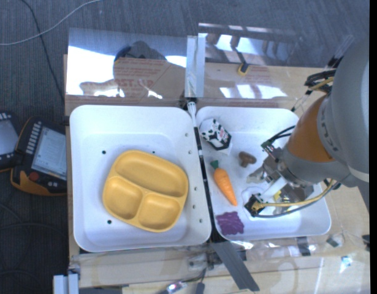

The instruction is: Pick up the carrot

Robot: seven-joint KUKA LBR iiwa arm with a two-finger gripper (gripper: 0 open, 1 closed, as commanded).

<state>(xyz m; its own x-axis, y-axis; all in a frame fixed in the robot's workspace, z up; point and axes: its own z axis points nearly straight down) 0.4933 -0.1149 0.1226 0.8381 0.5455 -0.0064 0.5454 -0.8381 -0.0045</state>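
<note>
Purple grape cluster [230, 223], nearest the camera at the front edge of the right bin [311, 225], sits just below the carrot [224, 185], which lies flat on the bin floor near the divider, green top pointing back, orange tip toward the front, slightly slanted. Carrot is untouched, w/ nothing between any fingers, so the step in hand looks like approach, pre-grasp. Pincer [271, 188] hangs to the carrot's right, over the bin's middle, apart from it; cables & wrist hardware hide the fingers, so I cannot tell whether they're spread or closed. Next move, as I judge it: shift toward the divider, line up across the carrot's short axis, descend, close at mid-body. What's in the way: the grapes near the tip, the bin wall & divider close on the far side, leaving little room for a finger there. A small brown piece [247, 158] lies back-right of the carrot, a black-and-white cow toy [215, 133] further back; neither blocks much. Left bin [90, 133] holds a yellow divided plate [145, 190], well apart. A teach pendant [44, 158] lies on the floor, off the surface.
</note>
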